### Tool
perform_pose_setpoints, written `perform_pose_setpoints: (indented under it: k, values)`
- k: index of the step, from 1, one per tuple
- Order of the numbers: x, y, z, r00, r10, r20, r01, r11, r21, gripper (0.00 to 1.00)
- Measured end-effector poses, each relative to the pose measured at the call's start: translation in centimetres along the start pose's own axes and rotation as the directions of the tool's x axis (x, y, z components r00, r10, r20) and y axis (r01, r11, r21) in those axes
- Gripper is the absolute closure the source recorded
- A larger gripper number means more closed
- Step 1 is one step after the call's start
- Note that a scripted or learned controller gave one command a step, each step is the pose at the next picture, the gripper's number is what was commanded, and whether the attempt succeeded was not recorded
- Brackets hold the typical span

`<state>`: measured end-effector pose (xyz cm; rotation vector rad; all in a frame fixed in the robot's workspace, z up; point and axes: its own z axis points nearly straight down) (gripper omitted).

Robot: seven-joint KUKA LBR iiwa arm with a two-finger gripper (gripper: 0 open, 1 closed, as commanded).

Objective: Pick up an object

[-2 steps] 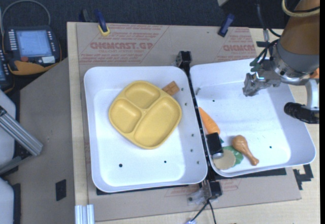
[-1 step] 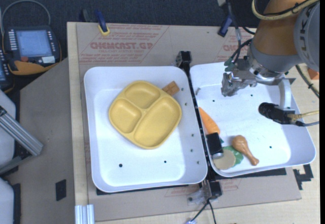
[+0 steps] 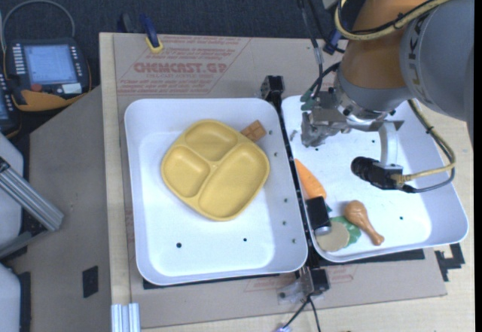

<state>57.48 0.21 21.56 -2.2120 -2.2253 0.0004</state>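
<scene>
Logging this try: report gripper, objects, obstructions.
Gripper over right bin, upper left corner, nothing seen between fingers. Carrot, drumstick lying near bin's front. Yellow tray in left bin. Nothing blocking.

Grey cylindrical arm link at upper right of frame, rounded orange band above the wrist, yellow cable looped over the orange section, thin black cables beside it, grey metal gripper assembly below.
</scene>
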Motion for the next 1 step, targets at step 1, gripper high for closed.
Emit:
perform_pose_setpoints:
  k: [1]
  values:
    - [5.06,-1.07,-0.73,1.0,0.001,0.001,-0.001,1.0,0.0,1.0]
